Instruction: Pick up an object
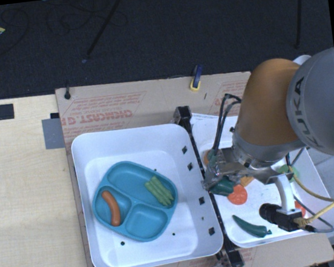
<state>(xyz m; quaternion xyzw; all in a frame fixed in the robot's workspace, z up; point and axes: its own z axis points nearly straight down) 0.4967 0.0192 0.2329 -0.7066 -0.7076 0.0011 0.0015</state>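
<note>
Right now the claw (217, 177) sits low in the right bin (257, 204), close against that bin's left wall, with the grey and orange arm (274, 109) bulking over it from the right. I cannot tell how far the claw is open, because the wrist covers most of it from this angle. A dark green object (226, 186) lies just beside the claw's tip, on its lower right side, and looks to be touching it, though I cannot see it gripped. An orange round piece (239, 196) rests against the lower right of that dark green object. Nearer the front wall of the same bin lies a long green pepper (251, 225), well apart from the claw. The left bin (95, 144) holds a blue divided plate (145, 223) set toward its left side. On that plate, an orange-brown sausage (111, 207) lies in the left compartment and a few green bean pods (159, 190) lie in the upper right compartment. Both bins rest on a brown cardboard sheet (121, 108) on the pale wooden surface (24, 209).
</note>
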